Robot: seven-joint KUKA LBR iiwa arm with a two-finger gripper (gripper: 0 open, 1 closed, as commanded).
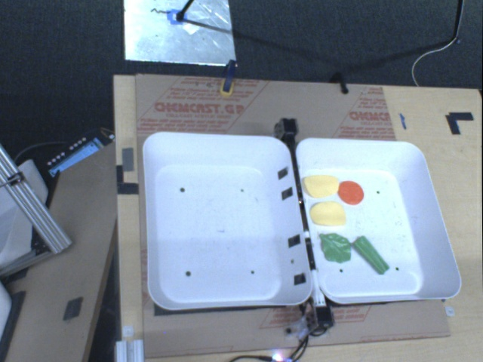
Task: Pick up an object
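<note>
whether the pincer is spread or pressed together i cannot tell, so places here are reckoned from the side it reaches in from, the view's right.

every candidate lies in the right bin (432, 202), the one nearer that side, and all sit in the half of it far from the reach, close to the seam with the left bin (219, 217). there are two yellow pieces, an upper yellow piece (320, 186) and a lower yellow piece (327, 214), just beside each other. a red-orange disc (351, 193) touches or nearly touches the upper one on its near side. further down are a green leafy piece (336, 247) and a green stick (370, 254), close together.

the step in hand is choosing a target and coming down on it. the green stick looks the best bet: it is the nearest to the reach, narrow enough to straddle, and open on its near side. the pincer should be turned so it closes across the stick's short width, not along its slanted length. the yellow pair and the disc are crowded, so a descent there risks landing on two things or pushing one against the bin wall. the disc also looks flat and hard to get under.

red print on the cardboard sheet (249, 100) under the bins reads "chemcast gp". it repeats elsewhere on the sheet, partly hidden by the bins.
</note>
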